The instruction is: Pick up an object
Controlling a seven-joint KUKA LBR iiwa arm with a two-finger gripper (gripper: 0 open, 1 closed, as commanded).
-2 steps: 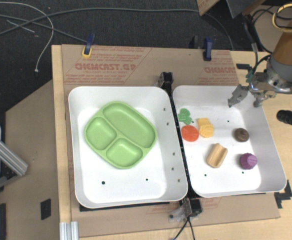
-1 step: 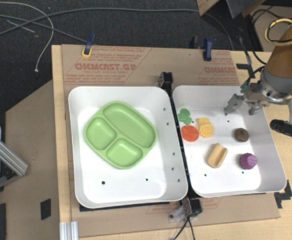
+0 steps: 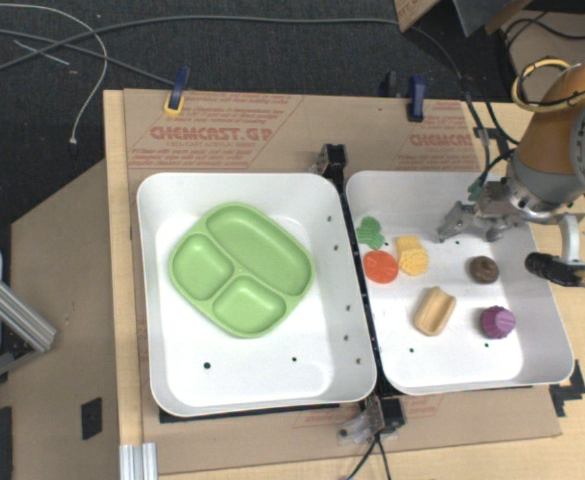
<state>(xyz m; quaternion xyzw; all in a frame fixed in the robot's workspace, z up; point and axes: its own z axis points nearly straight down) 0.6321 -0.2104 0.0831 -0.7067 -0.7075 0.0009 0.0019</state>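
Arm (image 3: 562, 133) comes in from the right & is cut off by the frame edge, so only the orange band, grey wrist & head show. Gripper (image 3: 477, 223) hangs over the upper right part of the right bin (image 3: 452, 368); its metal parts are small, grey on white & blur together. Fingers look spread apart w/ nothing between them, tips pointing toward the bin's middle, but can't tell if they touch the bin floor. A black part w/ cable (image 3: 557, 266) sticks out below the wrist at the bin's right rim; what it is can't be made out.

Things in the right bin, all loose, none gripped:
- green piece (image 3: 371, 232), near the left wall, shape unclear
- orange-red round piece (image 3: 380, 266), just below the green one, touching or nearly
- yellow piece (image 3: 412, 256), just beside the orange one; looks lumpy, detail too small
- tan cylinder (image 3: 434, 311), lying on its side, mid-bin
- brown round piece (image 3: 484, 269), nearest the gripper, below & apart from it
- purple piece (image 3: 497, 321), toward lower right

Left bin (image 3: 172, 368) holds a green divided plate (image 3: 240, 268), three compartments, lying flat & tilted in plan.

Both bins sit side by side on a cardboard sheet (image 3: 242, 128) w/ red print, held by two blue clamps (image 3: 179, 88) at the far edge.
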